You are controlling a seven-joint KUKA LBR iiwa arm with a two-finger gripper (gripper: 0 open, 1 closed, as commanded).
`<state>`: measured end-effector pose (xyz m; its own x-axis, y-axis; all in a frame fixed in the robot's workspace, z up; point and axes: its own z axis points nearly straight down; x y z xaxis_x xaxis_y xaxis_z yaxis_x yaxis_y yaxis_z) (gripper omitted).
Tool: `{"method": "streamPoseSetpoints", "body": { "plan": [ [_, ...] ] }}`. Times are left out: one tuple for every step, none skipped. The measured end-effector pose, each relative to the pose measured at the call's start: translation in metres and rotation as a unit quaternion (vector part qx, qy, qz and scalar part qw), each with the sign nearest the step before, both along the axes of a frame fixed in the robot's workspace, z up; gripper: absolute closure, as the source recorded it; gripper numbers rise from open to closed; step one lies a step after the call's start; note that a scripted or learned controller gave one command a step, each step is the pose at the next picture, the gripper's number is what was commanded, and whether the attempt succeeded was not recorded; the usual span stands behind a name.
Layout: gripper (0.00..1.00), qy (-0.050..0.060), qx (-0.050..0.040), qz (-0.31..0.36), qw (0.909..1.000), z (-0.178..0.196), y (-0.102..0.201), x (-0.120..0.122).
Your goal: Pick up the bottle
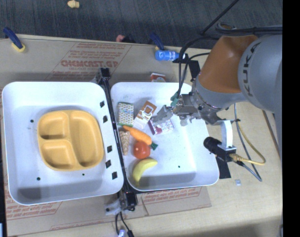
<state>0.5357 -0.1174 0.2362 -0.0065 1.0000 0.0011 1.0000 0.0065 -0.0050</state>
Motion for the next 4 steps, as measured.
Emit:
{"method": "streamPoseSetpoints", "body": {
  "plan": [
    [1.00,0.001,0.0002,0.003,1.0000,0.010,0.000,0.000],
    [1.00,0.000,-0.0004,-0.004,1.0000,0.027,-0.022,-0.049],
    [1.00,-0.001,0.0000,0.036,0.9993,0.000,-0.040,-0.059],
    [1.00,0.000,0.0009,0.164,0.9865,-0.004,0.032,-0.059]
  ]
}}
